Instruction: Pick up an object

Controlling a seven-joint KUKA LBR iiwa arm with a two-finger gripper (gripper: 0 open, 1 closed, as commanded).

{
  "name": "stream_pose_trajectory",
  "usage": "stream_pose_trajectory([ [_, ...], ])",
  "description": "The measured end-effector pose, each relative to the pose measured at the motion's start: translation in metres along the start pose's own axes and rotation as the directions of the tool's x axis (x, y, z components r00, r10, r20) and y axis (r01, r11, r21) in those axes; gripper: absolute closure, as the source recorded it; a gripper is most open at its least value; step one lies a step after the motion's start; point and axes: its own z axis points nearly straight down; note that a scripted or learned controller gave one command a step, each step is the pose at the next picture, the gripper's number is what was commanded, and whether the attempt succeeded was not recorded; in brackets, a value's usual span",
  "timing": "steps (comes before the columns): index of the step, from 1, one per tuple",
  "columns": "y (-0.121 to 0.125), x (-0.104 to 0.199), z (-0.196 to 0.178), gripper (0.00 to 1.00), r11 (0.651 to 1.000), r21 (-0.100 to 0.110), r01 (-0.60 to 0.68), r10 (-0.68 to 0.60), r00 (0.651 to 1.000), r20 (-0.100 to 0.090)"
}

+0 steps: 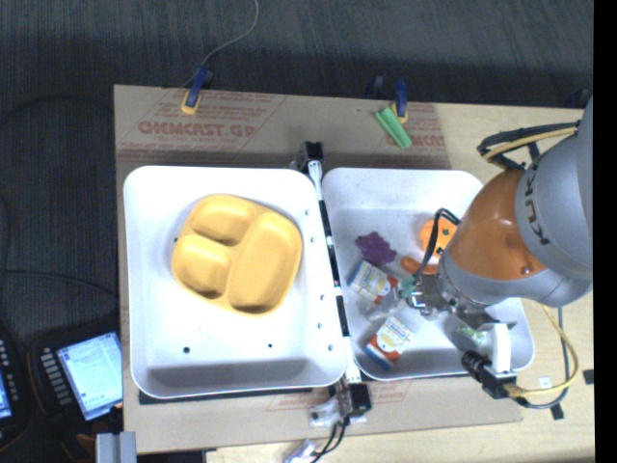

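Observation:
The right bin [405,186] holds several small items: a purple piece [376,249], a small blue-and-white carton [368,281], a white-and-orange packet [388,339], and an orange object [429,231] half hidden by the arm. My gripper [416,295] reaches down into this bin from the right, just right of the carton and above the packet. The grey arm with its orange band [487,239] covers the bin's right part. A green-and-white item [474,334] peeks out below the wrist.
The left bin [154,355] holds a large yellow moulded tray-like object [238,252]. A black divider [328,249] runs between the bins. A green clip [393,126] and blue clamps [198,90] sit on the cardboard behind. A tablet [87,372] lies at lower left.

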Motion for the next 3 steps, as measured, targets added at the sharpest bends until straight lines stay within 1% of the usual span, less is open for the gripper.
stream_pose_trajectory([
  [1,0.002,-0.001,-0.011,1.0,1.0,-0.005,-0.001,0.001,1.0,0.003],
  [2,-0.001,0.071,-0.097,1.0,1.0,0.006,0.0,0.0,1.0,-0.001],
  [3,-0.002,0.071,-0.096,0.0,1.0,0.007,0.0,0.0,1.0,0.0],
])
